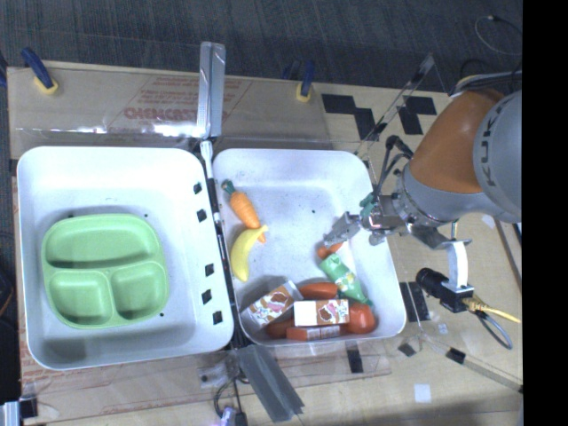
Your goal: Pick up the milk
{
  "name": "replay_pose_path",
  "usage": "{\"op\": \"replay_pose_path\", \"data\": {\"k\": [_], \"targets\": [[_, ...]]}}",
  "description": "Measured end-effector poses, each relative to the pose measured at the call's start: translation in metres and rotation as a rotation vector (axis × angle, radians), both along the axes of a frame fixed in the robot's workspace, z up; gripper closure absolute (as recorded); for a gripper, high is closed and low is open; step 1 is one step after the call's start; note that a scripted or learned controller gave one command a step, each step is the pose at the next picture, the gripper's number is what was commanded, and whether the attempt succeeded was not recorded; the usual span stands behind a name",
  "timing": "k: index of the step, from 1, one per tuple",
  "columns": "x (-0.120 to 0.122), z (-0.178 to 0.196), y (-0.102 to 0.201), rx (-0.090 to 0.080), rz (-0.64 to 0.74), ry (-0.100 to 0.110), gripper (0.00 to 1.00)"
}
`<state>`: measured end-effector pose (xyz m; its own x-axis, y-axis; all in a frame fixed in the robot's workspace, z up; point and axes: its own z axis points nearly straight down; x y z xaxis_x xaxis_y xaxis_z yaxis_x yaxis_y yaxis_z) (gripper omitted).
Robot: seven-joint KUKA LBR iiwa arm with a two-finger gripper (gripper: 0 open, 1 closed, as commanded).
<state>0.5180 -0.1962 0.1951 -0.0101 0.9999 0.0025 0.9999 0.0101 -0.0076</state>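
Observation:
Two small cartons lie at the front of the right bin (293, 162). One is white with a red label (321, 311); the other is a brown-printed carton (272, 304) tilted beside it. I cannot tell which is the milk. My gripper (341, 232) hangs low over the right side of this bin, just above a green packet (343, 275) with an orange tip. It is behind the cartons and apart from them, with nothing seen in its grasp.
A carrot (242, 208) and a banana (244, 248) lie at the right bin's left side. Red items (359, 318) sit under and around the cartons. The left bin (106, 162) holds a green divided tray (105, 269).

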Motion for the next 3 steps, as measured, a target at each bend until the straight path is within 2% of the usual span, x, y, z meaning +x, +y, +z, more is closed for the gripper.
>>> {"op": "replay_pose_path", "data": {"k": [1, 2, 3], "targets": [[-0.008, 0.022, -0.014, -0.002, 0.158, -0.005, 0.0], [-0.032, -0.036, 0.001, 0.003, 0.394, -0.002, 0.0], [0.042, -0.07, 0.08, 0.001, 0.341, -0.002, 0.0]]}}
